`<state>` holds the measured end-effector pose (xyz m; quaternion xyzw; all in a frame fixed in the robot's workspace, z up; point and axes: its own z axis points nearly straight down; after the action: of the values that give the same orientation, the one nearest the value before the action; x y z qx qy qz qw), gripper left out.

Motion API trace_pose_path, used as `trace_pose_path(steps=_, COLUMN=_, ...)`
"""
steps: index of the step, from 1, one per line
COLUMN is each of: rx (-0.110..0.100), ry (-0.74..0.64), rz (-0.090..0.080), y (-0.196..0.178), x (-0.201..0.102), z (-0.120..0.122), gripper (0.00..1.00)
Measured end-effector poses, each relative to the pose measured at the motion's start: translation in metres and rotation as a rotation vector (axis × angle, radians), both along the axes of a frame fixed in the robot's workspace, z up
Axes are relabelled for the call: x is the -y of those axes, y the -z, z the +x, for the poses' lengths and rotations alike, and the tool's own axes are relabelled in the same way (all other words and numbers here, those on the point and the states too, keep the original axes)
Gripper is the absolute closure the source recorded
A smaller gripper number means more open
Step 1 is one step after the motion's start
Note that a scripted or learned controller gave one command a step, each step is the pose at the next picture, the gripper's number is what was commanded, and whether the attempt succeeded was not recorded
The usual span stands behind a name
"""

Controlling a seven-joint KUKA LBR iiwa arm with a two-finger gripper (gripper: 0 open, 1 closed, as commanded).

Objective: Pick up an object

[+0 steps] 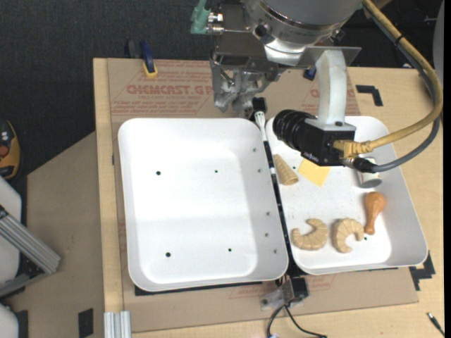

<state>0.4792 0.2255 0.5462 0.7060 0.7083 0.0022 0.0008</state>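
From above the bench, we see the grey arm [310, 5] reach in at the top of the frame, its gripper [239, 90] hanging over the cardboard sheet [169, 86] just behind the far rim of the two white bins. We cannot tell how its jaws stand; the metal parts there blur together, and we see nothing between them.

The left bin [141, 189] sits beside the right bin [402, 238], their inner rims touching along a dark seam. In the right bin we count several small things: a tan cone-shaped piece [285, 170] lies close to the inner rim, a yellow square piece [314, 172] lies just beside it, partly under a black cylindrical unit [306, 136] mounted on a white bracket [333, 90]. Nearer the front rim, two curled tan croissant-like pieces [311, 234] [347, 234] rest side by side, almost touching. An orange-brown drumstick-shaped piece [373, 210] lies just right of them, tilted. All of these lie well apart from the gripper.

A tan hose [416, 129] runs from the black unit out to the right. A blue clamp [147, 55] grips the cardboard's far edge at left.
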Motion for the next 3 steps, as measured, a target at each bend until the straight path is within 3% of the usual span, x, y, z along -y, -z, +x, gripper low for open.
trace_pose_path(steps=1, rx=-0.001, ry=0.000, rz=-0.001, y=0.001, x=0.000, z=0.000, gripper=0.00)
trace_pose_path(steps=2, rx=0.004, ry=-0.001, rz=0.001, y=-0.010, x=-0.001, z=0.000, gripper=1.00)
trace_pose_path(steps=3, rx=0.002, ry=-0.001, rz=0.000, y=-0.010, x=-0.001, z=0.000, gripper=0.00)
